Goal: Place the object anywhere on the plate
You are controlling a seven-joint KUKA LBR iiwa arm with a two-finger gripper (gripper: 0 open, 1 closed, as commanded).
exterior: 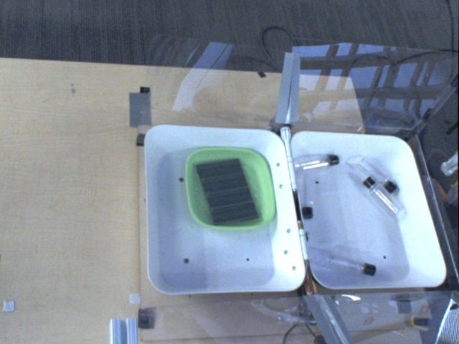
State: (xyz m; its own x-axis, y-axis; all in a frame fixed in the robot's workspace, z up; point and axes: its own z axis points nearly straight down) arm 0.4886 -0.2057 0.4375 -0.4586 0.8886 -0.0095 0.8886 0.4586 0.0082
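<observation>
Four faint clear tubes (379, 192), outlines blurred

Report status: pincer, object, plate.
Dark ridged block lies on green plate, left bin. Clear capped tubes scattered in right bin. Nothing obstructing.

floor (143, 13): dark grey ribbed carpet along the top | bench (64, 192): pale wood, evenly lit | clear panel (373, 84): upper right, glassy reflections | black cable (276, 38): looped on the floor near the bench's far edge | metal bracket (140, 108): small, grey, on the bench
</observation>
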